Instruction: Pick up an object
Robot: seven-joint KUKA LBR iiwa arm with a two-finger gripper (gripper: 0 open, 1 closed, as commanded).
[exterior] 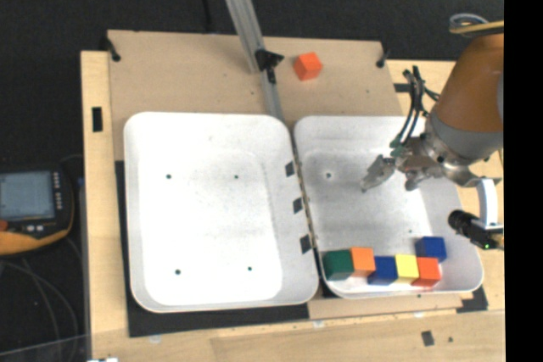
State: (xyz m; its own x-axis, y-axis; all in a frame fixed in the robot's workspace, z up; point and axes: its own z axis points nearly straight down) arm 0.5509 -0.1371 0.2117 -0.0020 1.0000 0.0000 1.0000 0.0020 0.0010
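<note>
Several coloured blocks lie in a row along the near edge of the right bin (339, 148): a green block (338, 264), an orange block (363, 258), a blue block (383, 269), a yellow block (406, 267), a red-orange block (428, 270) and another blue block (431, 247). My gripper (394, 174) hangs over the middle of the right bin, above and behind the row of blocks, apart from them. Its two fingers (374, 174) are spread, with nothing between them.
The left bin (144, 182) lies beside the right one. A lone orange cube (307, 66) sits on the board behind the bins, next to a slanted metal bar (242, 4). A handheld pendant (30, 203) rests off the bench at the left.
</note>
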